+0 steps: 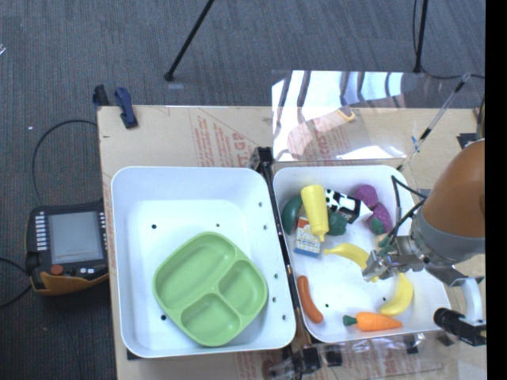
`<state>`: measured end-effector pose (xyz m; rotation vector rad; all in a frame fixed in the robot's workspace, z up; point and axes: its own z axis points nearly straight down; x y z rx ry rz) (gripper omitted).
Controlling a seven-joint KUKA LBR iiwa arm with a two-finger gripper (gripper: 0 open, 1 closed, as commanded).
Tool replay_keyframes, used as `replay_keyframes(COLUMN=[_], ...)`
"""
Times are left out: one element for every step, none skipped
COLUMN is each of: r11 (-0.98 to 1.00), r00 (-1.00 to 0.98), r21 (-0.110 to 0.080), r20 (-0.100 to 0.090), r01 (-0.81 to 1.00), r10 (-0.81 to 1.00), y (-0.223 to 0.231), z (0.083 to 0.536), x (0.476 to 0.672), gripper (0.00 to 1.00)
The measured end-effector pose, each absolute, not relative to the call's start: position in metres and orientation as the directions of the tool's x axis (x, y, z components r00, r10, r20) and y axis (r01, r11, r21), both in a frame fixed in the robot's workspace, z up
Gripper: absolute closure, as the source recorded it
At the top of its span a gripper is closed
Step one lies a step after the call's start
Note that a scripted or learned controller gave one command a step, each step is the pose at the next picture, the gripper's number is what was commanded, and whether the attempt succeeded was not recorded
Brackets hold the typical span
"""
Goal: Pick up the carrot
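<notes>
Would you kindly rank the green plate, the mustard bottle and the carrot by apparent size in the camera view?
1. Green plate, by far the largest.
2. Mustard bottle.
3. Carrot, though it looks close to the bottle in length, only slimmer.

Carrot (376, 321): orange, green top, lying flat near front edge of right bin.

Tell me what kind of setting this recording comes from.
Probably a robotics lab test bench: a control pendant lies on carpet beside the bench, tripod legs stand behind, and two white bins hold a green tray and toy food.
</notes>
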<state>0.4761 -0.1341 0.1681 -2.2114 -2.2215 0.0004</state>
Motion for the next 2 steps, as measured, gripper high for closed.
replay_keyframes(r11=[0.005, 0.267], r00=[-0.005, -0.267], r21=[-0.008, -0.001], r20=[0.005, 0.001], r01=[1.000, 0.964], r10=[1.000, 0.964], y=[-0.134, -0.214], z=[0.167, 0.227], x=[0.476, 0.476], gripper=[0.00, 0.00])
